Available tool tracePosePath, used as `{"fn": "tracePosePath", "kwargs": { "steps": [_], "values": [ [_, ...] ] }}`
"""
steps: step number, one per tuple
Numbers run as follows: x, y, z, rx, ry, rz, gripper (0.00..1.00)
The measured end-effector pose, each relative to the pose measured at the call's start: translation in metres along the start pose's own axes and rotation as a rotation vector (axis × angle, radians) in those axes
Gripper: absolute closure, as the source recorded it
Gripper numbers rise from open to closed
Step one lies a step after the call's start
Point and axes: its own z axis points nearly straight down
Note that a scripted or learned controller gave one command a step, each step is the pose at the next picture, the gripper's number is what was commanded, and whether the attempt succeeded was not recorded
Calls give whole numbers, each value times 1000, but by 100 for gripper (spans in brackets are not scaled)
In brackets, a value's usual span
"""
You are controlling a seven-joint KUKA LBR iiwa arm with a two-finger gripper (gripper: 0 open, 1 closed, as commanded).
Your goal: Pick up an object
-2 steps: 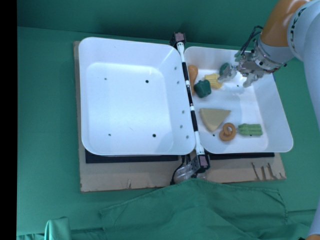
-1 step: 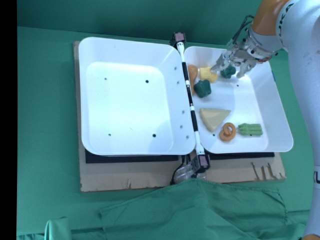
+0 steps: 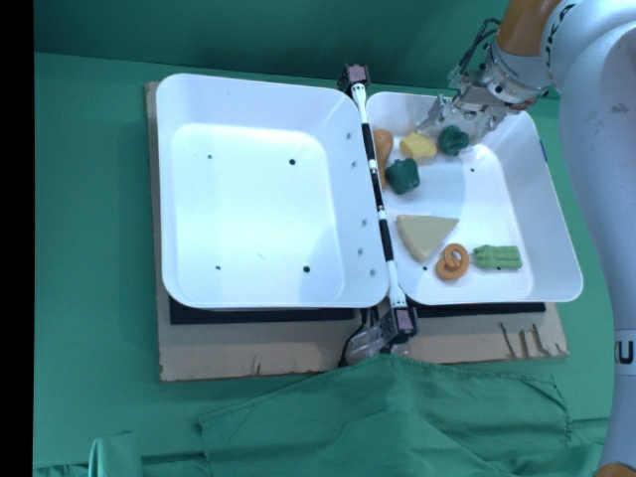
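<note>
Two shallow white plastic bins sit side by side on a brown cardboard sheet [image 3: 248, 361] that lies on a green cloth [image 3: 89, 266]. The left white bin [image 3: 189, 266] has only small dark dots on its floor.

The right white bin [image 3: 527, 256] holds the toys. A small dark green round toy [image 3: 453, 140] sits near the back of it. The grey arm's two-finger gripper [image 3: 459, 122] is right over that toy and seems to touch it. I cannot tell if it is open or closed, or if it has the toy.

Just beside the green round toy lies a yellow lumpy toy [image 3: 418, 147]. Near that is a dark green pepper toy [image 3: 401, 175] and an orange carrot-like toy [image 3: 383, 147] by the bin's left wall. Farther to the front lie a tan cheese-like wedge [image 3: 425, 235], an orange pretzel-shaped ring [image 3: 452, 262] and a light green ridged stick toy [image 3: 498, 257].
</note>
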Motion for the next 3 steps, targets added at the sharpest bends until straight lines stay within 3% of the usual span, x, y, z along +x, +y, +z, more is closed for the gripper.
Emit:
{"fn": "tracePosePath", "kwargs": {
  "steps": [1, 2, 3],
  "values": [
    [5, -11, 5, -4, 2, 0, 0],
    [3, -9, -11, -14, -2, 2, 100],
    [6, -10, -77, -7, 2, 14, 100]
  ]
}}
